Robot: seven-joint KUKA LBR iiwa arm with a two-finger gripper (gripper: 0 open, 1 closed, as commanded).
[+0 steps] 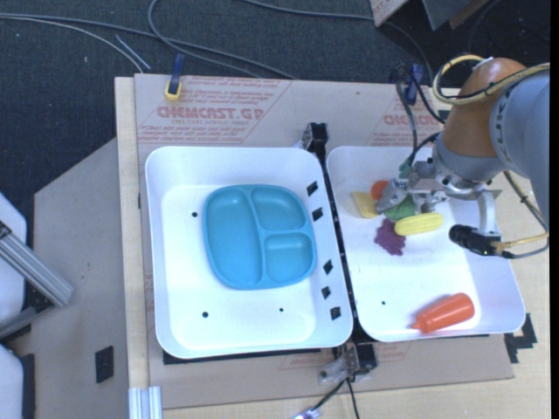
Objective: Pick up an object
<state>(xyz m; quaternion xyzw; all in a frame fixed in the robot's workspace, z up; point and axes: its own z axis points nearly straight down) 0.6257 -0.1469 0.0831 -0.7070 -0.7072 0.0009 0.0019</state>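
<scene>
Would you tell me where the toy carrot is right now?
The toy carrot lies in the right bin, at its front right corner, apart from the cluster of toy food under the gripper.

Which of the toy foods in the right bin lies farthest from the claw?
The orange plastic carrot, alone near the right white bin's front edge. The yellow corn, purple piece and yellow wedge cluster by the claw.
</scene>
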